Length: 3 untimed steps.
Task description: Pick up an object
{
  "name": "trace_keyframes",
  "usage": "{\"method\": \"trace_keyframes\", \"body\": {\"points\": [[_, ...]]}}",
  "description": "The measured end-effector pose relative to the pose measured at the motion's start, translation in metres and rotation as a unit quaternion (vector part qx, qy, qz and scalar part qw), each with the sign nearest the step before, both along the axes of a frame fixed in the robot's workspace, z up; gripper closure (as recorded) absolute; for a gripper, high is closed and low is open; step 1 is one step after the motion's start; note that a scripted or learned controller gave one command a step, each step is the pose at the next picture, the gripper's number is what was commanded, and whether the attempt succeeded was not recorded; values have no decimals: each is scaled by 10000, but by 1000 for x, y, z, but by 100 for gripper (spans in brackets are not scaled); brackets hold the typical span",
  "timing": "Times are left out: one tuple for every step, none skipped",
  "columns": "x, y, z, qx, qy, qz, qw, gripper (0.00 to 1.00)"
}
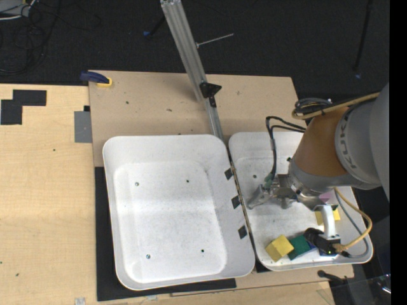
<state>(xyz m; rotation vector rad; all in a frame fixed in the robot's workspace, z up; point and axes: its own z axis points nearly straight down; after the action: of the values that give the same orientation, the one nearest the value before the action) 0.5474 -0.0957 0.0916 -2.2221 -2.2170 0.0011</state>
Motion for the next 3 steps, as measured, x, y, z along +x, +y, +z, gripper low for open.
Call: {"method": "trace_keyframes", "body": {"points": [[0, -1, 11, 11, 6, -41, 10000, 100], [3, -11, 70, -11, -24, -31, 10000, 100], [-2, -8, 130, -8, -31, 16, 10000, 100]]}}
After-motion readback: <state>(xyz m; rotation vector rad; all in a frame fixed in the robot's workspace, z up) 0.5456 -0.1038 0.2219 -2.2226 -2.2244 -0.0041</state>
